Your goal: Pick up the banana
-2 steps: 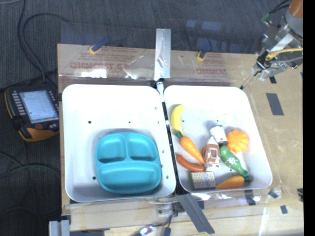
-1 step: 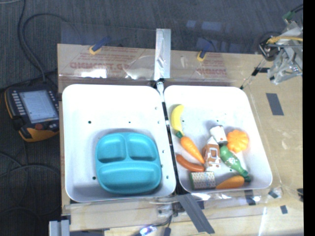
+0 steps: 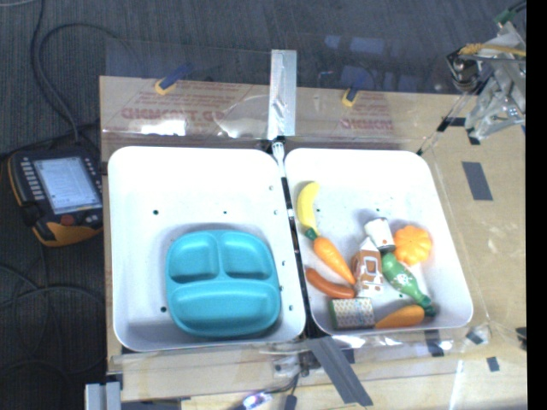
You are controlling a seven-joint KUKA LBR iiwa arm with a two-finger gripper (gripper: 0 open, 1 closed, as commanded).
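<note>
The yellow banana (image 3: pixel 306 203) lies in the right bin (image 3: pixel 427 182), close to its left wall and pointing roughly front to back. Its dark lower tip touches the top of an orange carrot (image 3: pixel 332 260). The gripper (image 3: pixel 494 96) is at the far upper right, outside the bin and well away from the banana, among metal parts and cables. Nothing is seen held in it.
The right bin also holds a red sausage (image 3: pixel 329 284), a small carton (image 3: pixel 368 268), a white bottle (image 3: pixel 379 232), an orange pumpkin (image 3: pixel 413 243), a green bottle (image 3: pixel 405 283), a grey ridged piece (image 3: pixel 352 313) and another carrot (image 3: pixel 400 317). A blue divided plate (image 3: pixel 224 280) lies in the left bin (image 3: pixel 137 229).
</note>
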